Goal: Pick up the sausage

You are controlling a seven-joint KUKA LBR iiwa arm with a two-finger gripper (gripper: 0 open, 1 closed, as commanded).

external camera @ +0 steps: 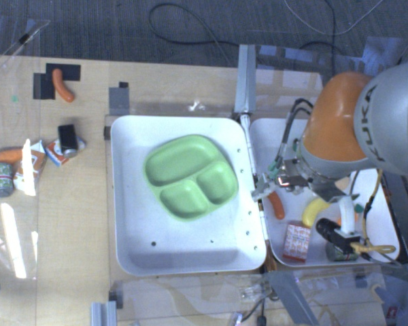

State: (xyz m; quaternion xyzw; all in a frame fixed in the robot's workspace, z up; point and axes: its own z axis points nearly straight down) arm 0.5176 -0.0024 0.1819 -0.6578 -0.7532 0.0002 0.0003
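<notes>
The sausage, small and orange-red, lies in the right bin close to its left wall. My gripper hangs just above the sausage's upper end, under the grey arm and its orange band. Nothing is visibly held between the fingers. The arm's body hides most of the bin's upper part.
A yellow banana-like piece and a red-and-white box lie right of and below the sausage. The left bin holds a green divided plate. On the bench at left are two orange sausage-like pieces, a can and a black block.
</notes>
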